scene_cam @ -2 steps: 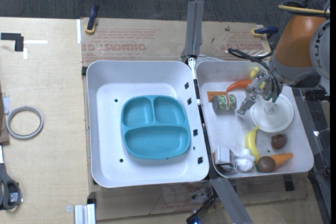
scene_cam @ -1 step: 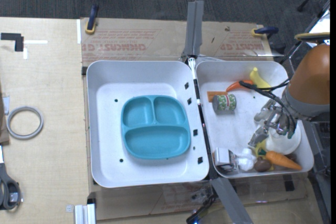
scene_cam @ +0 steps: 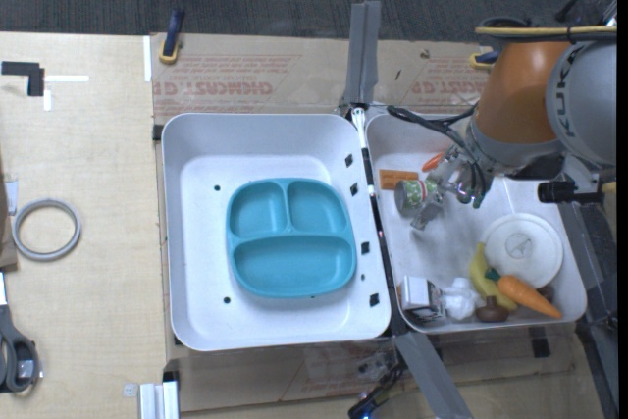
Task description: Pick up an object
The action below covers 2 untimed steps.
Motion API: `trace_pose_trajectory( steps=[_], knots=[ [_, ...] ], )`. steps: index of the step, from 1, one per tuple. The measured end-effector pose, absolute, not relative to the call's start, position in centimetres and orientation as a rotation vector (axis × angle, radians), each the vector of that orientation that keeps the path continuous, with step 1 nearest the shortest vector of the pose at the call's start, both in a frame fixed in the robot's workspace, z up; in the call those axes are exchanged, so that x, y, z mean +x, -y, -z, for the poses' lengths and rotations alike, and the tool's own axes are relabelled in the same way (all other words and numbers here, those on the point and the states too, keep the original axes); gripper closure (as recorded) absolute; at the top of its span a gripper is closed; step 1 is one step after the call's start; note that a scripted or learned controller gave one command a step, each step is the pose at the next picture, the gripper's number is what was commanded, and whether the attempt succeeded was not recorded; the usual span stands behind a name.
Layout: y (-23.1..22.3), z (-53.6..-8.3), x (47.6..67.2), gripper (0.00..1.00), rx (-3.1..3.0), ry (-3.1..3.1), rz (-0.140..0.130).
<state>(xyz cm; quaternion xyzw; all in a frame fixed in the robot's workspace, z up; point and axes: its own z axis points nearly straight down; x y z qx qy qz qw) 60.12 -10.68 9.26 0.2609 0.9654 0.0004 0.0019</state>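
The hand (scene_cam: 429, 207) hangs low in the right bin (scene_cam: 446, 255), its grip unreadable, beside a green-and-white object (scene_cam: 411, 196) (touching, perhaps); it could simply nudge it toward the bin's wall.

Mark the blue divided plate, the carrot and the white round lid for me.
blue divided plate (scene_cam: 291, 237), camera view, centre ridge.
carrot (scene_cam: 528, 296), camera view, mid-body.
white round lid (scene_cam: 524, 248), camera view, top centre.

My left bin (scene_cam: 177, 240) holds a divided plate (scene_cam: 291, 237) in its middle. In the right bin (scene_cam: 432, 270), a round lid (scene_cam: 523, 248) lies toward the right, a carrot (scene_cam: 528, 296) just in front of it, and a banana (scene_cam: 479, 271) beside both.
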Motion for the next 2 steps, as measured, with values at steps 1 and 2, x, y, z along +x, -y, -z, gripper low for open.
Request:
trace_pose_trajectory(
  steps=[1, 2],
  knots=[
    [9.5, -9.2, 60.3, 0.00, 0.791, -3.037, 0.001],
    [9.7, -9.2, 49.4, 0.00, 1.066, -2.954, 0.001]
  ],
)
